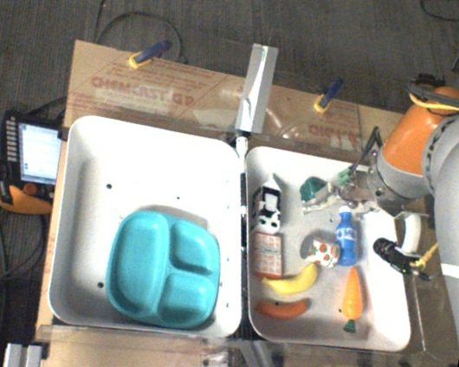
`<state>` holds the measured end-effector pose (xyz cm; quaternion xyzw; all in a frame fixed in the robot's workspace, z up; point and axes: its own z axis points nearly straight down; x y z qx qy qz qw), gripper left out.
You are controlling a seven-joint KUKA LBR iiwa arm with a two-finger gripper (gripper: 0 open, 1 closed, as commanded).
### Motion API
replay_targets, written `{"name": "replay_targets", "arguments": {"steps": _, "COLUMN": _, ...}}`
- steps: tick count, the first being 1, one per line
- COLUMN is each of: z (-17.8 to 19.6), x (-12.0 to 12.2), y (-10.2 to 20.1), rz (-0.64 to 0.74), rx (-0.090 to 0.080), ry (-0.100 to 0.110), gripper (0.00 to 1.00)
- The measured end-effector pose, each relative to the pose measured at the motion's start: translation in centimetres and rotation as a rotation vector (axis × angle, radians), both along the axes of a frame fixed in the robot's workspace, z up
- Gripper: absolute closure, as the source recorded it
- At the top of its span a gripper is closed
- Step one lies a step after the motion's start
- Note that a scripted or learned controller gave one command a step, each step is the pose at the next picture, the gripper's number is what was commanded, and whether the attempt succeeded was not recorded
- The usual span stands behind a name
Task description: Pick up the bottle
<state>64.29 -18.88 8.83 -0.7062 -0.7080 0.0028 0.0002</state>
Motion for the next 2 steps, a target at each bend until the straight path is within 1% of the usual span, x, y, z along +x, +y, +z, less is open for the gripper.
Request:
{"name": "replay_targets", "arguments": {"steps": 1, "z": 0.9, "x": 0.0, "y": -0.1, "rz": 0.001, "rx": -0.005, "ry": 0.004, "gripper": 1.00}}
{"name": "replay_targets", "arguments": {"steps": 2, "z": 10.4, "x": -6.5, "y": 4.0, "rz": 0.024, "rx": 0.004, "ry": 0.000, "gripper": 1.00}}
